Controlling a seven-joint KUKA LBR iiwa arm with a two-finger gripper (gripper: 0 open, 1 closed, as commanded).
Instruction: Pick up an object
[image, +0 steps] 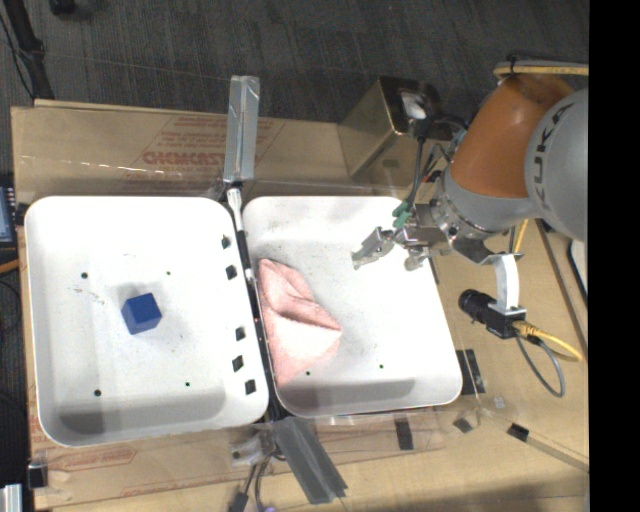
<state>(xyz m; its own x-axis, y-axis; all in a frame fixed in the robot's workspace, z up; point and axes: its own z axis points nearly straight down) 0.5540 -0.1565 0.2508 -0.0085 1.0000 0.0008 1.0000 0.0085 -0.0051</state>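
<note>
A blue cube (142, 312) lies in the left bin (60, 240), left of its middle. A pink cloth (294, 318) lies crumpled in the right bin (420, 350), against its left wall. My gripper (392, 250) hangs over the upper right part of the right bin, well to the right of the cloth. Its two fingers stand apart, open, with nothing between them.
A metal divider post (242, 130) rises at the far end between the two bins. A tan box (385, 125) stands behind the right bin. Bare white floor lies under the gripper and along the right bin's near side.
</note>
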